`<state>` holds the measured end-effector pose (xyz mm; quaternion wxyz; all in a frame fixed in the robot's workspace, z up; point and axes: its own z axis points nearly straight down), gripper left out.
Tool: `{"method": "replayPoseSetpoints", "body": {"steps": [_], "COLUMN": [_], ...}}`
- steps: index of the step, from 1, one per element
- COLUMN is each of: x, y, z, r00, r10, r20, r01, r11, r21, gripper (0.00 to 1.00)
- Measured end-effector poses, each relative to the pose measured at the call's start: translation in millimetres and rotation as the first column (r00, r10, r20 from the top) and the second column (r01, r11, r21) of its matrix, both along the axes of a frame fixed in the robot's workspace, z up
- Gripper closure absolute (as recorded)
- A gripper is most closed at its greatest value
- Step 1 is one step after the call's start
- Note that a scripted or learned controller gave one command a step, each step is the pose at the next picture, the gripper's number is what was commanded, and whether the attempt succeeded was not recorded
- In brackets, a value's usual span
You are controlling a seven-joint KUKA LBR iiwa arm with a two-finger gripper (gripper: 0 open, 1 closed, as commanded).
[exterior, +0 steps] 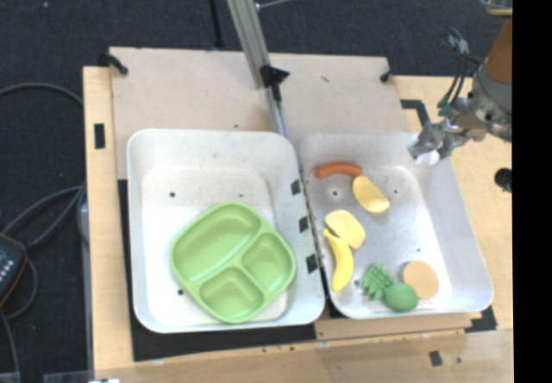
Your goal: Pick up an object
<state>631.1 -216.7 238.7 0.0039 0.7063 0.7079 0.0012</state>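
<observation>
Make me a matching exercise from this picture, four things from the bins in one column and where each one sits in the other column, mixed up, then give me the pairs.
Things:
1. green divided plate
2. orange sausage
3. banana
4. tan round disc

Places:
A. right bin, far edge
B. right bin, near right corner
C. left bin
D. right bin, near its left wall

Pairs: 1-C, 2-A, 3-D, 4-B
</observation>
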Motion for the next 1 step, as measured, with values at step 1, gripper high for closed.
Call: {"method": "replayPoseSetpoints", "body": {"steps": [1], "x": [0.7], "y": [-1.0], "z": [10.4], "r00": [1.0], "r10": [0.002], "r20": [-0.004], "r01": [-0.002], "r11": [1.0], "r21": [0.002], "gripper": [1.0]}}
